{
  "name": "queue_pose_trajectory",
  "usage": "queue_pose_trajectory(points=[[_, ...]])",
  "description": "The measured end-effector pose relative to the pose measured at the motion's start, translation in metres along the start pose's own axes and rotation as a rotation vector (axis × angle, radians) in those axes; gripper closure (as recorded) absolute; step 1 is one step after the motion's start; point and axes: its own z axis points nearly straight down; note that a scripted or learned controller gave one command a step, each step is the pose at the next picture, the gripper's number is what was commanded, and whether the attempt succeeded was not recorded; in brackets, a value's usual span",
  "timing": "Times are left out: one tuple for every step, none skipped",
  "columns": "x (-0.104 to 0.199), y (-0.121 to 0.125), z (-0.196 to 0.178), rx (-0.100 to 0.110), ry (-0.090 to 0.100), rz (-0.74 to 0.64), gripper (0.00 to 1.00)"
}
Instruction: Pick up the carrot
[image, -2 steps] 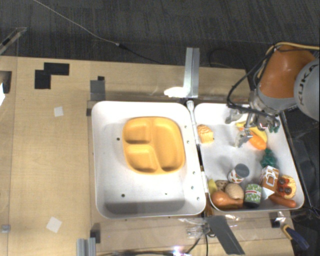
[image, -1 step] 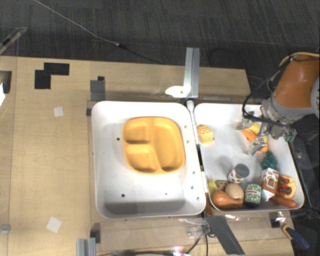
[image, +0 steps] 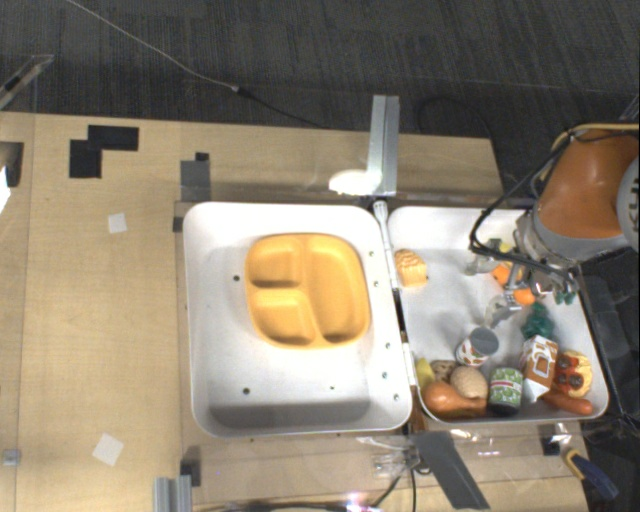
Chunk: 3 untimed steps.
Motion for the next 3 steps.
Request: queue_pose_trajectory(points=[[-0.004, 0.001, -0.015, 0.003, -0.012, -0.005, 1.00], [0.077, 0.020, -0.004, 0.004, -0.007, -0.195, 1.00], [0.076, 0.020, -0.004, 0.004, -0.010, -0.197, 0.00]])
